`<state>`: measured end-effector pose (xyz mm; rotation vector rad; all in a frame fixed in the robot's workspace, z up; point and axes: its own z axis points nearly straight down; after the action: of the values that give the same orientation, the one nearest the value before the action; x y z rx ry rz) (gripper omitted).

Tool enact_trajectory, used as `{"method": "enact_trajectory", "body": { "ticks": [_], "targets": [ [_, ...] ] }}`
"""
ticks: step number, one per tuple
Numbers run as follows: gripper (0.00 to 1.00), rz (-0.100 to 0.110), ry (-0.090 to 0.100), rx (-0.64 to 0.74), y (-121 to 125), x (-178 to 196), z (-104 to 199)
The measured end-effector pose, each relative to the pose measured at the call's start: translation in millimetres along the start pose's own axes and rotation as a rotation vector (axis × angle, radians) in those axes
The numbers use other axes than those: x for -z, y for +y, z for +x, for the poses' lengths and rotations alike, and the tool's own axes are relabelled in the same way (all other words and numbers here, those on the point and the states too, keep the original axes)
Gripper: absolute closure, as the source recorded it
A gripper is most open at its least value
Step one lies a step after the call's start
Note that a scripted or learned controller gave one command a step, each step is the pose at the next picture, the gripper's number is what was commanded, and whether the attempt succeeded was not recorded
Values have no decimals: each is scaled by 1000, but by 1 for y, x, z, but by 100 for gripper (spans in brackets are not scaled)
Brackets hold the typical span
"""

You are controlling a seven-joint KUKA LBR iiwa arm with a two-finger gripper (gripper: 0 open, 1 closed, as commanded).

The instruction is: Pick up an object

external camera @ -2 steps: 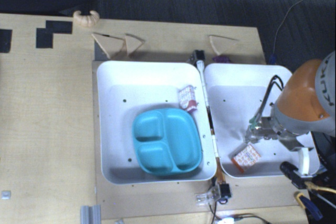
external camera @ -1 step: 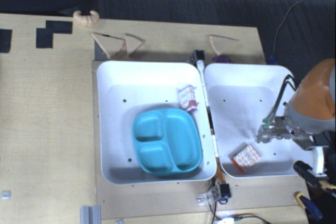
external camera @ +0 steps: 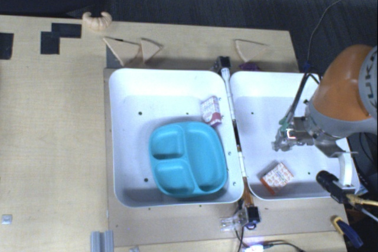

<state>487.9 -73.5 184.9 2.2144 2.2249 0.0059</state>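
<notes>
Overhead, we look down at a slant on a pale wooden worktop (external camera: 53, 144) carrying two shallow white bins side by side. Starting at the left, the left bin (external camera: 127, 127) holds a turquoise divided plate (external camera: 187, 157), with three compartments, lying flat toward the near wall; just beyond its far right corner sits a small red-and-white packet (external camera: 211, 110), close to the wall shared with the neighbouring bin. Moving across that divider, the right bin (external camera: 260, 100) holds a second small patterned packet (external camera: 276, 176), flat on the floor near the front wall, its long axis running diagonally from near left to far right. Further right, the arm's gripper (external camera: 287, 140) hangs over this bin, below the orange band (external camera: 345, 82); we cannot tell how the jaws stand, as the tool is too small and dark. We judge the patterned packet the likeliest target: it lies just toward the near side of the jaws and slightly left, near but apart, so a short move nearer and down would bring them over it.
</notes>
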Motion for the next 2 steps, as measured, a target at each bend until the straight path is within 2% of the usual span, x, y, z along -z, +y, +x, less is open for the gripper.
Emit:
{"method": "enact_trajectory", "body": {
  "ticks": [1,2],
  "targets": [
    [100,4,-2,-2,-2,-50,-65],
    [100,1,1,0,0,0,19]
  ]
}}
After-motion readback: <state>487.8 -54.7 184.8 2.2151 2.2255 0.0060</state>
